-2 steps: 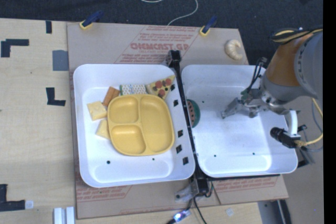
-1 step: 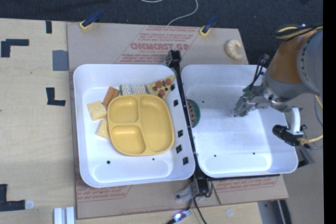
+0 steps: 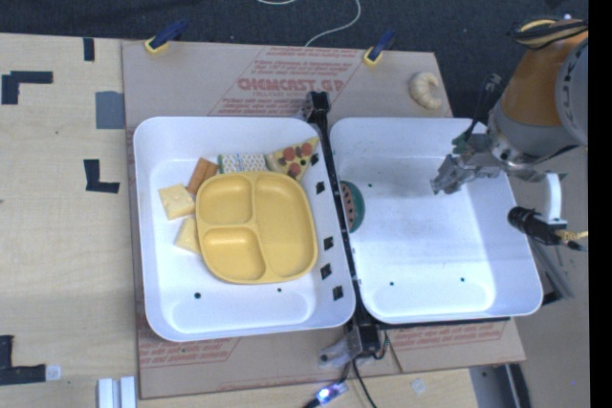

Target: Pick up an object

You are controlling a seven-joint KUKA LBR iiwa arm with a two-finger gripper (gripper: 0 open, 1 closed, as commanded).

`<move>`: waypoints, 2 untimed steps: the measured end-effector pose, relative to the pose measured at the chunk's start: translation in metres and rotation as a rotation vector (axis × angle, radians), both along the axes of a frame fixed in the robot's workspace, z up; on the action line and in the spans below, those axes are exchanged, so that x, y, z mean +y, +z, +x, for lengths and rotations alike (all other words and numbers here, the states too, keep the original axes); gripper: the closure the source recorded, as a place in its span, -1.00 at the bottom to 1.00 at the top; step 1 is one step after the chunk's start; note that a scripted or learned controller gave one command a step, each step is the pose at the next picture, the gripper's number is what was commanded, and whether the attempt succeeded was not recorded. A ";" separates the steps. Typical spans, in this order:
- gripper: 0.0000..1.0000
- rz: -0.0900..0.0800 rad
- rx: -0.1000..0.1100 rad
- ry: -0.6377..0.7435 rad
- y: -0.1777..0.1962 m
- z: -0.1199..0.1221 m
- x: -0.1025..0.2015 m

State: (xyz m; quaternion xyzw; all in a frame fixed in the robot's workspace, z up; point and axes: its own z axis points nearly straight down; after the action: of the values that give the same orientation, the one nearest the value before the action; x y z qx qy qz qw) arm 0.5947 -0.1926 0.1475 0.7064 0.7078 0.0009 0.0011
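The gripper (image 3: 448,179) hangs over the right bin (image 3: 430,296) — whether its fingers are parted I cannot tell — with the yellow divided plate (image 3: 256,226) well off to its left in the left bin (image 3: 229,320).

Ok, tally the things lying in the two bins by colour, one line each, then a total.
Yellow: 1, the divided plate
Pale tan: 2, the cracker-like squares and
Orange-brown: 1, the wedge
Multicoloured: 2, the pizza slice and the patterned strip
Green and red: 1, the round piece
Total: 7
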 end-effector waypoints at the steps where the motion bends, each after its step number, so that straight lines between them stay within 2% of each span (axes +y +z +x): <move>1: 1.00 -0.001 -0.002 0.000 0.063 0.004 0.001; 2: 1.00 0.000 0.002 -0.001 0.078 0.005 0.002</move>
State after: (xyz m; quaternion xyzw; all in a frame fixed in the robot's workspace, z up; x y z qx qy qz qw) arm 0.5996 -0.1906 0.2251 0.7066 0.7076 0.0002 0.0002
